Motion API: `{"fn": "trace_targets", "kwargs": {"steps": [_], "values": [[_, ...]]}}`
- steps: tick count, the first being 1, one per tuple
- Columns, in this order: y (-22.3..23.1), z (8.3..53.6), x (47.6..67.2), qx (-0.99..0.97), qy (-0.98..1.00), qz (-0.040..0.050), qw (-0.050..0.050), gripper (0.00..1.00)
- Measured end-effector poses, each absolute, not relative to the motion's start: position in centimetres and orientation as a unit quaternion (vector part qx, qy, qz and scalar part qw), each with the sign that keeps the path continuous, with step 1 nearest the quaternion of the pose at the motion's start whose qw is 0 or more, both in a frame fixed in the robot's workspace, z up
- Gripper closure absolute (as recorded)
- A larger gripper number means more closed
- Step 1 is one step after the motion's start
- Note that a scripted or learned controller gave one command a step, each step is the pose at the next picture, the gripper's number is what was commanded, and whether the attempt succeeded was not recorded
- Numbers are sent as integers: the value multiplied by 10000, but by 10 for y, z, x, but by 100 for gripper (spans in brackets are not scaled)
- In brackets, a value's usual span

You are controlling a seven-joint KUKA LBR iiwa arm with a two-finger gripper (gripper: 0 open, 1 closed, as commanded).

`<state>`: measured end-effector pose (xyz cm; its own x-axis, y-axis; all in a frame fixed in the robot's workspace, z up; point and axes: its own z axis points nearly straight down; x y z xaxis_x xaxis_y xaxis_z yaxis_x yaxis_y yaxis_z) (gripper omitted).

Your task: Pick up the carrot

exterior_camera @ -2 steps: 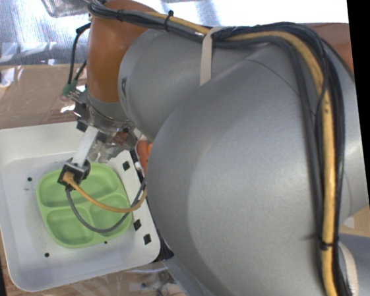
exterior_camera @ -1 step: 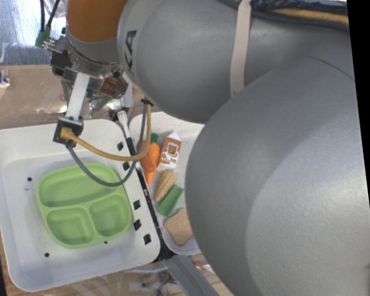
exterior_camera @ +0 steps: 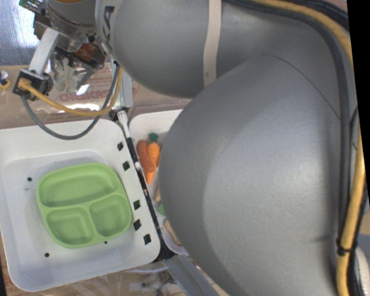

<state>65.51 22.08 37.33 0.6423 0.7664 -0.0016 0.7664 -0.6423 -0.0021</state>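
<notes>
While the grey arm (exterior_camera: 266,161) looms across the right half of the scene, its bulk covers most of the right bin (exterior_camera: 162,121); the carrot (exterior_camera: 149,156) lies in that bin, orange with a green top, just beside the divider where the two bins meet, partly hidden by the arm's housing. To the left sits the other white bin (exterior_camera: 25,262), and in it a green sectioned tray (exterior_camera: 82,203) with three compartments. The gripper (exterior_camera: 72,64) hangs at the upper left, above the far rim of the left bin and well apart from the carrot; whether it is open or closed cannot be told from here. A yellow cable (exterior_camera: 68,109) and a grey one loop beneath it.
</notes>
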Motion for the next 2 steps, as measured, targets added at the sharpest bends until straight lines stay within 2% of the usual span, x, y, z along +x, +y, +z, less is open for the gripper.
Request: {"fn": "trace_targets", "kwargs": {"steps": [1, 2], "values": [[154, 324, 640, -8751, -4840, 42, 13, 100], [148, 393, 597, -9276, -3736, -1, 10, 100]]}}
